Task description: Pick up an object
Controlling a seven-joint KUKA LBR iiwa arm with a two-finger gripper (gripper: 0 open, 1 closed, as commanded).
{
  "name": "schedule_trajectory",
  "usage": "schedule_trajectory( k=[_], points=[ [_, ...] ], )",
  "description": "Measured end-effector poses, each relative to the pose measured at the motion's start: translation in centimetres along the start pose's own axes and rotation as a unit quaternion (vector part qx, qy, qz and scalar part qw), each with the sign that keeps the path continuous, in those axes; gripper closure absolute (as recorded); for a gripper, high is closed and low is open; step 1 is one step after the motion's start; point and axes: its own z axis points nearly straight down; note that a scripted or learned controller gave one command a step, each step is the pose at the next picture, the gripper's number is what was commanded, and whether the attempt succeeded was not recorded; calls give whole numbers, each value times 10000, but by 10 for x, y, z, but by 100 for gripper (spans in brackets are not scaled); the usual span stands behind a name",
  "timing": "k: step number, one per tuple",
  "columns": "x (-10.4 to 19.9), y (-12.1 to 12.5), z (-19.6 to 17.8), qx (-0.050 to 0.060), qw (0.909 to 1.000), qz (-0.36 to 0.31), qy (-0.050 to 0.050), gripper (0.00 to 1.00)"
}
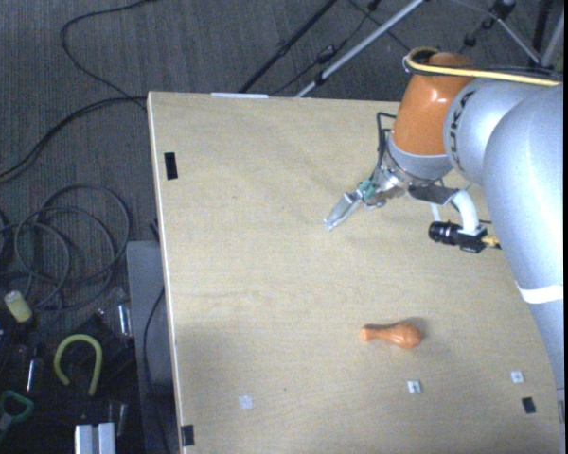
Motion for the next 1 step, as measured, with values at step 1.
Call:
schedule_trajectory(
  k=[1],
  points=[
    [1, 1, -9, -11, 10000, 5, 9, 100]
  ],
)
